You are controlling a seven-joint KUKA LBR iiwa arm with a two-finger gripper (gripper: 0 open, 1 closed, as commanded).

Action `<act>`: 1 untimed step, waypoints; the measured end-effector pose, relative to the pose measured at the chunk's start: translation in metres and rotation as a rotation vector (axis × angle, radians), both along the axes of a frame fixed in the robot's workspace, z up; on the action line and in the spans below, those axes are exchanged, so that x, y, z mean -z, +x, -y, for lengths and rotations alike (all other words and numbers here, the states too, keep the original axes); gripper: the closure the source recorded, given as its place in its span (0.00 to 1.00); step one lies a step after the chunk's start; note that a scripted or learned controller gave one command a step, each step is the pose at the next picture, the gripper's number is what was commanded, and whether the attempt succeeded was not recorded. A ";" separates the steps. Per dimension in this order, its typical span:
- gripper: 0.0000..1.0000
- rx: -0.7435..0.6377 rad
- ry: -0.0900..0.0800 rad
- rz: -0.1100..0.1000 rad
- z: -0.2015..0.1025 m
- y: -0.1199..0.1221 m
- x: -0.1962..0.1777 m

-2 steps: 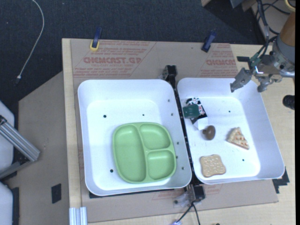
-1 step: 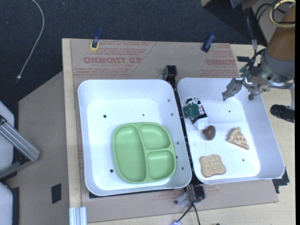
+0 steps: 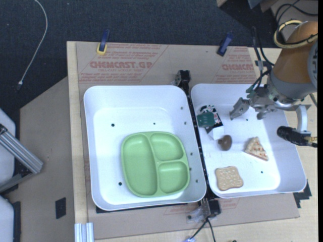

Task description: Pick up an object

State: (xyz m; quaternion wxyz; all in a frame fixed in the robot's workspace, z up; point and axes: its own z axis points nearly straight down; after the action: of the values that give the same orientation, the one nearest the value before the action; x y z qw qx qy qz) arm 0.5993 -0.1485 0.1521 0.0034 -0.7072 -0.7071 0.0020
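The right bin [image 3: 287,180] holds several small things. A green, black and white packet [image 3: 208,118] lies near its left wall. A brown round lump [image 3: 225,142] sits in the middle, a pizza-slice piece [image 3: 256,149] to its right, and a tan cracker [image 3: 228,178] near the front. My gripper [image 3: 250,113] hangs over the back of this bin, above and to the right of the packet. It is open, its two fingers spread wide with nothing between them.
The left bin [image 3: 101,110] holds a green divided plate [image 3: 154,163]. A black clamp [image 3: 183,77] sits where the two bins meet at the back. Blue clips [image 3: 224,44] pin the cardboard's far edge.
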 end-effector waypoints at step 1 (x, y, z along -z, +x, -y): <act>0.00 0.000 -0.002 0.009 -0.006 0.000 0.045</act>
State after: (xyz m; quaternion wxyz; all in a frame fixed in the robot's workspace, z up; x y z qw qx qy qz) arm 0.5992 -0.1421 0.1073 -0.0005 -0.7072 -0.7070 -0.0003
